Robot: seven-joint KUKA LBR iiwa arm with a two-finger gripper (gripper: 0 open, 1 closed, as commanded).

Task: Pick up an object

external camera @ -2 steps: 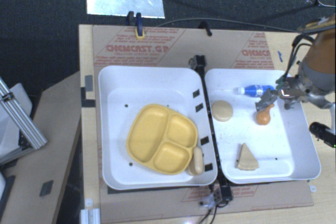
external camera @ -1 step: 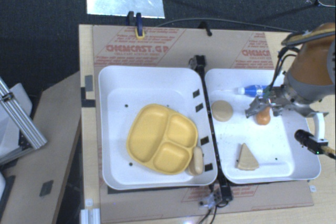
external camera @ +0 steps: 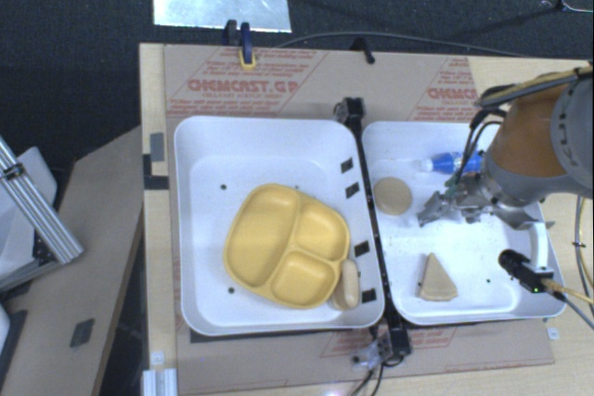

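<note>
Gripper low over the right bin, nothing seen between its fingers.

The gripper [external camera: 434, 210] hangs in the right bin [external camera: 483, 306], reaching in from the right on the grey arm [external camera: 543, 153]; whether its fingers stand apart or together cannot be told at this size. Just to its left lies a round tan disc [external camera: 393, 196], close but not touching. Behind it, near the bin's far wall, lies a small bottle with a blue part [external camera: 444, 163]. Nearer the front of the same bin sits a tan wedge [external camera: 434, 279]. The left bin [external camera: 200, 227] holds a yellow divided tray [external camera: 286, 245], with a small pale roll [external camera: 347, 284] touching the tray's front right edge.
</note>
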